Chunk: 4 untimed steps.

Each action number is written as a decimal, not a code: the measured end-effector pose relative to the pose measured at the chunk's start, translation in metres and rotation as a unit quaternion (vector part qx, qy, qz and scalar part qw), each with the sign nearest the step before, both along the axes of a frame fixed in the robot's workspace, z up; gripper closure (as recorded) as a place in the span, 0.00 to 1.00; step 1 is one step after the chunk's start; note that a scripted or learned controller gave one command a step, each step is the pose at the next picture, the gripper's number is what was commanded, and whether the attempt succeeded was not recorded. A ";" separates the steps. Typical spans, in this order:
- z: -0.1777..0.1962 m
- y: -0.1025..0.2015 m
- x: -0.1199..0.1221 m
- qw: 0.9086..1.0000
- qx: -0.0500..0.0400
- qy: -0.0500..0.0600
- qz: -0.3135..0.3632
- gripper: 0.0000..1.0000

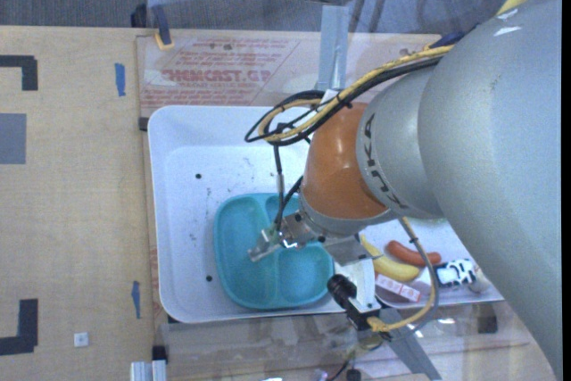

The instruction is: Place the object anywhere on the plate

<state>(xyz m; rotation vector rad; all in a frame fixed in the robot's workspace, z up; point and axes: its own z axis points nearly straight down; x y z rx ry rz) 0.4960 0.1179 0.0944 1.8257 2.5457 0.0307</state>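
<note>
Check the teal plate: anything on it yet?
Looks empty: the plate shows bare teal compartments. The tool hangs over its middle and hides part, so cannot tell fully.

I see my gripper [261,247] low over the teal divided plate [241,281] in the white bin [178,192]. A banana [393,266], a sausage [410,253] and a black-and-white toy [457,273] lie just right of the plate.

**Plate in the left bin, toy food beyond the arm**

The divided plate [268,268] lies in the bin [178,192], near its front edge; the gripper [268,245] hangs over the plate's middle; right of the arm, a banana [393,266] lies just before a sausage [412,254]; a small toy [457,273] sits further right.
</note>
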 end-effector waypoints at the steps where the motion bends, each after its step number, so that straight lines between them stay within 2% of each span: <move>1: 0.027 -0.009 0.017 0.995 -0.006 0.007 0.097 0.00; 2: 0.001 0.015 -0.002 0.992 -0.001 -0.006 -0.125 0.00; 3: 0.091 -0.050 0.096 0.995 -0.005 0.010 -0.098 0.00; 4: 0.090 -0.101 0.008 1.000 -0.005 0.011 -0.024 0.00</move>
